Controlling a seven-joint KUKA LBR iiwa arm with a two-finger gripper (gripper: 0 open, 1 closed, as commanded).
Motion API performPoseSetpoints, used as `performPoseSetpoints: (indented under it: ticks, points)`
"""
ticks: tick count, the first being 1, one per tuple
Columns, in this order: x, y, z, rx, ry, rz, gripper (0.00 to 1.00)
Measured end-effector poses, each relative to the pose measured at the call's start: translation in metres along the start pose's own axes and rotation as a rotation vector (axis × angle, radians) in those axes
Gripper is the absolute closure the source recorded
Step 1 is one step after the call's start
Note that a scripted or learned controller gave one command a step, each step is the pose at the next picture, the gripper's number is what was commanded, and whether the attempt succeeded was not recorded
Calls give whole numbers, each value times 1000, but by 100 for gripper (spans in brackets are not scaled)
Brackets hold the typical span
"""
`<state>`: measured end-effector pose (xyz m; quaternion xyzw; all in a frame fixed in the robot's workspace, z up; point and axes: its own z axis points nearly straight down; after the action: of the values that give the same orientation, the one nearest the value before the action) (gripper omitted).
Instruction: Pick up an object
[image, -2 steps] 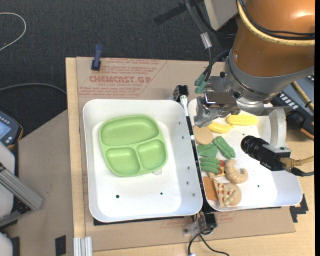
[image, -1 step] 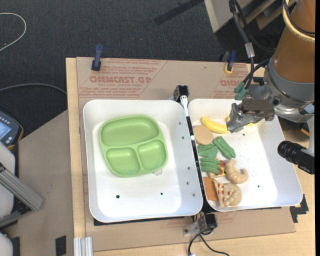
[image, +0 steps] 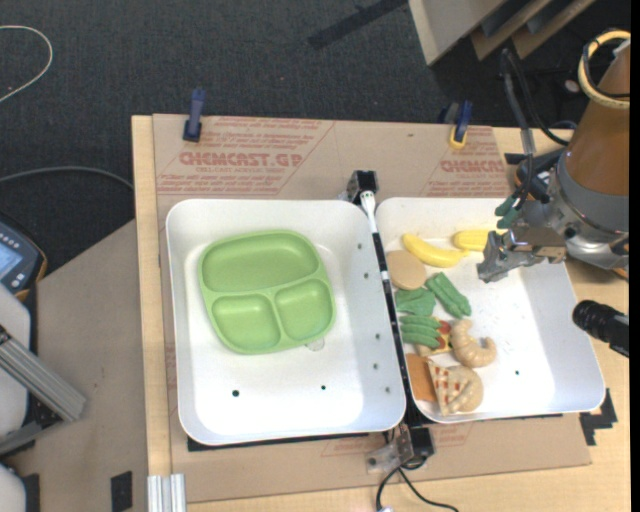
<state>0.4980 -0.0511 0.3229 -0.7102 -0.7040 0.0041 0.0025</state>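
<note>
The right bin (image: 545, 340) holds several toy foods along its left side. A yellow banana (image: 432, 250) and a small yellow piece (image: 470, 239) lie at the back. In front of them are a tan round disc (image: 406, 270), a green pod (image: 448, 295), a ribbed green piece (image: 418, 328), a pale shrimp-like piece (image: 472, 347) and a pizza slice (image: 452, 385). My gripper (image: 497, 262) hangs low over the back of this bin, just right of the small yellow piece. I see nothing held in it.
A green divided plate (image: 265, 290) lies in the left bin (image: 290, 400). A black clip strip (image: 376, 250) runs along the seam between the bins. Blue clamps (image: 194, 115) hold the board's back edge. A black cylinder (image: 605, 325) juts in at the right.
</note>
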Motion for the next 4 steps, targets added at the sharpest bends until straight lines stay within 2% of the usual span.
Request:
performPoseSetpoints:
  ticks: [1,2,3,4]
  points:
    - [109,-20,-28,-12,6,-21,100]
    - [177,-21,-107,-19,7,-17,100]
    - [173,-21,-113,-13,3,-10,100]
    - [147,-21,-90,-5,1,-5,100]
